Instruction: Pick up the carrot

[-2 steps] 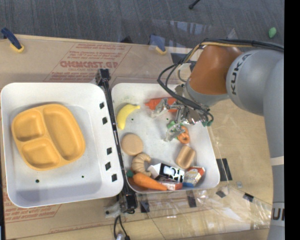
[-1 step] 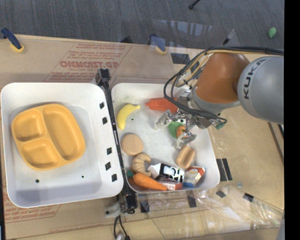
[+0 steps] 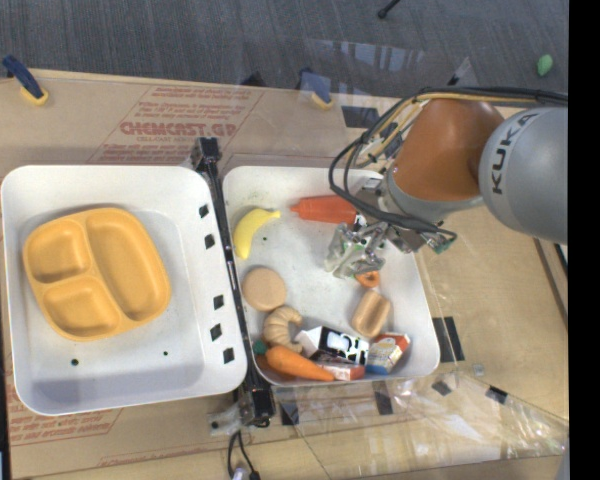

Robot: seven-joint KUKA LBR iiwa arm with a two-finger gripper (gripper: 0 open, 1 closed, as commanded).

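Note:
The carrot (image 3: 298, 365), orange and tapered, lies along the front wall of the right bin (image 3: 420, 303), wedged among other items. My gripper (image 3: 356, 255) hangs over the middle of that bin, well behind and to the right of the carrot. It looks open, with nothing between its fingers. A small orange piece (image 3: 369, 279) sits just in front of the fingertips.
The right bin also holds a banana (image 3: 252, 229), a red-orange sausage-shaped item (image 3: 324, 209), a tan round disc (image 3: 264, 288), a croissant (image 3: 281, 323), a bread roll (image 3: 371, 314) and small packets (image 3: 365, 352). The left bin (image 3: 40, 388) carries a yellow divided plate (image 3: 95, 270).

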